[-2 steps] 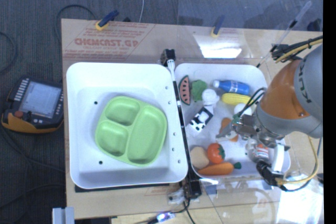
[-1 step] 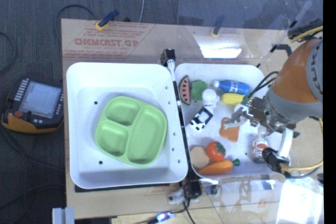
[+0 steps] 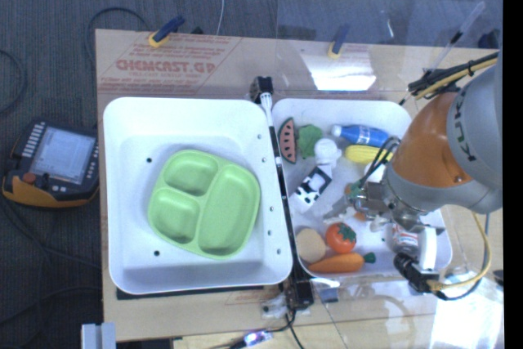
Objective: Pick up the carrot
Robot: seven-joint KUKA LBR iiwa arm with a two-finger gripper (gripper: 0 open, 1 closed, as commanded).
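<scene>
The orange carrot [image 3: 336, 263] lies flat along the front wall of the right bin [image 3: 384, 107], its green tip pointing right. A red tomato [image 3: 341, 237] rests just behind it, touching or nearly so. The arm's grey and orange wrist [image 3: 429, 167] hangs over the right side of this bin. My gripper [image 3: 362, 202] points down and left into the bin's middle, a little behind and to the right of the tomato and apart from the carrot. Nothing shows between its tips.
The right bin also holds a tan roll [image 3: 310, 243], a black-and-white toy [image 3: 309, 186], a watermelon slice [image 3: 286, 138], a green vegetable [image 3: 309, 140], a blue bottle [image 3: 364, 133] and a yellow piece [image 3: 366, 153]. A green divided plate [image 3: 204, 200] lies in the left bin [image 3: 122, 176].
</scene>
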